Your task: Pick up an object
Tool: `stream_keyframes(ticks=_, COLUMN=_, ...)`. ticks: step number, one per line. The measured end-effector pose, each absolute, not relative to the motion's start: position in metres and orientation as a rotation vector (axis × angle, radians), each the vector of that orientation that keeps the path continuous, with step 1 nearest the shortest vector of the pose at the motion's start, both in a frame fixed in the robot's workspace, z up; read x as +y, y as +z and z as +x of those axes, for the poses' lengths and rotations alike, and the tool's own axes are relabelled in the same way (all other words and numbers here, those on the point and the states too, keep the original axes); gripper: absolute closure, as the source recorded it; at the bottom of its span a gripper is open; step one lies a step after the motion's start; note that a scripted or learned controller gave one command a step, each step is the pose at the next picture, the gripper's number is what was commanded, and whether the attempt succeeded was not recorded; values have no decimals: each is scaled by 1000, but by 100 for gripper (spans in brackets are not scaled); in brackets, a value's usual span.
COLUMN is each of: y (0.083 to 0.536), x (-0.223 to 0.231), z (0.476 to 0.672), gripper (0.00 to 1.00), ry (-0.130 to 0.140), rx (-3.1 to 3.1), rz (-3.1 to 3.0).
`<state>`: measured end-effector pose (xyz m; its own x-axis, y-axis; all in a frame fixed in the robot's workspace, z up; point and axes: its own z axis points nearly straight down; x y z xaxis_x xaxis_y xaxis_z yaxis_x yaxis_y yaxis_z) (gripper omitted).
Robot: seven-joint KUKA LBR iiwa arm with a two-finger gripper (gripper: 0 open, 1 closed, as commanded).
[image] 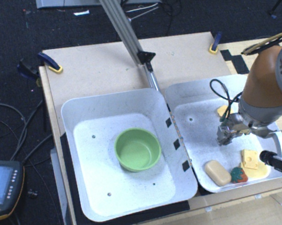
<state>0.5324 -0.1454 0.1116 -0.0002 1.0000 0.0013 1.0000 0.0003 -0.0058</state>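
Note:
In the right bin (193, 107) my gripper (224, 136) reaches down near the bin's middle right, over bare floor. Whether anything sits between the fingers is hidden by the wrist. A tan oval bread-like piece (217, 172) lies at the front of that bin. Beside it sits a small red and green object (238, 174), and a yellow cheese wedge (252, 162) lies to its right. Another yellow item (222, 110) peeks out behind the gripper, partly covered by the arm. A green bowl (138, 149) stands upright in the middle of the left bin (90, 144).
My grey arm with its orange band (264, 71) comes in from the right and covers the right bin's far right side. A black cable (220, 90) loops above the gripper. A slanted metal pole (123, 24) rises behind the bins.

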Motion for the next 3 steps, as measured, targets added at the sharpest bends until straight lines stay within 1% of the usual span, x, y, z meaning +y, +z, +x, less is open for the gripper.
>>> stream_keyframes(ticks=1, y=95, x=-145, z=532, gripper=0, ry=0, rx=-2221, rz=-2221)
stream_keyframes(ticks=2, y=106, x=-145, z=533, gripper=100, ry=-1, rx=-2222, rz=-2222)
stream_keyframes(ticks=3, y=168, x=-143, z=536, gripper=100, ry=-5, rx=-2225, rz=-2224)
